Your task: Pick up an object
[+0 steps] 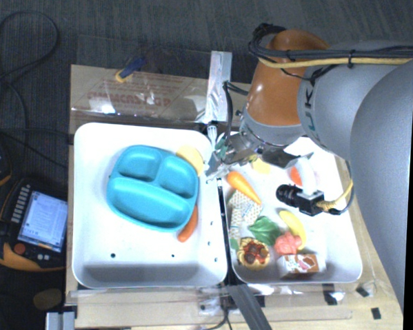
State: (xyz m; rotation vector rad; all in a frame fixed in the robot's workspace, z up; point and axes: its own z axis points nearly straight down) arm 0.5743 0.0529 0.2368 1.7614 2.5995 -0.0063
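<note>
The gripper (pixel 221 157) is hanging over the divide between the bins, just above a carrot (pixel 243 186); I cannot tell whether its jaws are open.

In the left bin you see a blue divided plate (pixel 153 186) lying flat and upside-up near the middle, a yellow piece (pixel 190 155) touching its upper right edge, and an orange carrot (pixel 188 225) tucked against its lower right side. In the right bin you see a second carrot (pixel 244 186) lying at a slant near the top left, a patterned packet (pixel 244 210) below it, a green leafy piece (pixel 264 227), a small pizza (pixel 254 252), a banana (pixel 292 224), a strawberry (pixel 286 244) and a small box (pixel 301 263).
</note>
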